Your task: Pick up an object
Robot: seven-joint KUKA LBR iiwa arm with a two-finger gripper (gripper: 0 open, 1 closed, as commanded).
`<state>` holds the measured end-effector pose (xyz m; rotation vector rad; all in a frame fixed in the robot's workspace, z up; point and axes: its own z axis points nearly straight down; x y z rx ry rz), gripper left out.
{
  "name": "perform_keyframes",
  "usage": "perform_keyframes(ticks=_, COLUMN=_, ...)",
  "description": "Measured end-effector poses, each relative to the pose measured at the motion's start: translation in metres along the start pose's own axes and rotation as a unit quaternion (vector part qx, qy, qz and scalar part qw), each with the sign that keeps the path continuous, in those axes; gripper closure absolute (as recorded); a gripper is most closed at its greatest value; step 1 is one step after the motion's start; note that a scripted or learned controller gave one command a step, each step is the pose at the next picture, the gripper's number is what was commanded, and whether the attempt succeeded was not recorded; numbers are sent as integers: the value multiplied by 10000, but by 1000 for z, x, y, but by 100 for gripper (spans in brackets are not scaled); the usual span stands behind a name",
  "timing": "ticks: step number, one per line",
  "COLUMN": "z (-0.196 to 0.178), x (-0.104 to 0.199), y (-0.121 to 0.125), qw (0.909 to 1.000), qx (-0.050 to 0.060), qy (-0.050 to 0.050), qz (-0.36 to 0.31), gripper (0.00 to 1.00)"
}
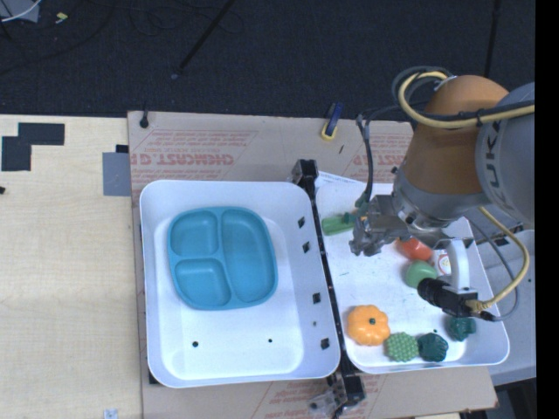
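Dark floor with loose cables lies beyond the desk, a pale wooden top carrying a cardboard sheet and two shallow white bins. In the left bin sits a blue divided plate. The right bin holds the toys: an orange pumpkin near the front, a bumpy light-green piece and a dark green one just right of it, another dark green piece near the right wall, a green rounded toy, a red-orange one beside it, and a green piece at the far left edge.

Reaching in from the right, the arm hangs its gripper low over the far part of the right bin, between the far green piece and the red-orange toy. Whether the jaws are released or clenched cannot be told, and nothing is visibly held.

A good pick probably means centring over one isolated toy, such as the pumpkin, descending straight and closing across its widest part, clear of the bin wall and neighbours.
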<state>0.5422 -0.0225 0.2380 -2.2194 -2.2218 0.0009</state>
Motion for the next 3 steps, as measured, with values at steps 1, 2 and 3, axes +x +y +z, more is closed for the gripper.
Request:
perform_keyframes(ticks=1, z=20, x=-6, y=2, qw=10000, qx=24, qy=-3, qz=13, gripper=100)
perform_keyframes(ticks=2, z=11, x=1, y=-11, qw=10000, qx=17, qy=4, qz=1, gripper=100)
perform_keyframes(ticks=3, z=21, x=2, y=-4, qw=10000, qx=23, qy=-1, qz=4, gripper=100)
